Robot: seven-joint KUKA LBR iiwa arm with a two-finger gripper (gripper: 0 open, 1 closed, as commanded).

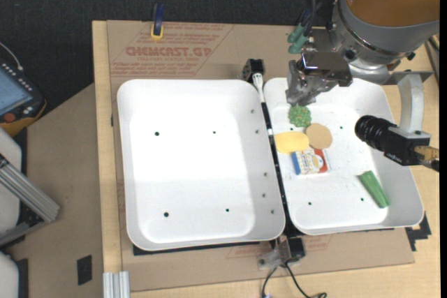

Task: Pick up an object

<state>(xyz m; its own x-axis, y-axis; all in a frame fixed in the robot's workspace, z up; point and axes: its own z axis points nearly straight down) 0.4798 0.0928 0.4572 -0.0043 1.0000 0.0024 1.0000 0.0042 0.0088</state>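
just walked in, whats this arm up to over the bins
The grey and orange arm reaches in over the right bin, with its gripper low, right above a small green object near the bin's back. Beside that lie a yellow piece, a tan disc, a red and blue packet and a green stick. The left bin sits alongside.

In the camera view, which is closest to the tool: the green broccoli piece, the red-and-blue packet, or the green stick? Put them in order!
From the tool in the right bin:
1. Green broccoli piece, right under the tool.
2. Red-and-blue packet, mid-bin, toward the front.
3. Green stick, far front-right corner.
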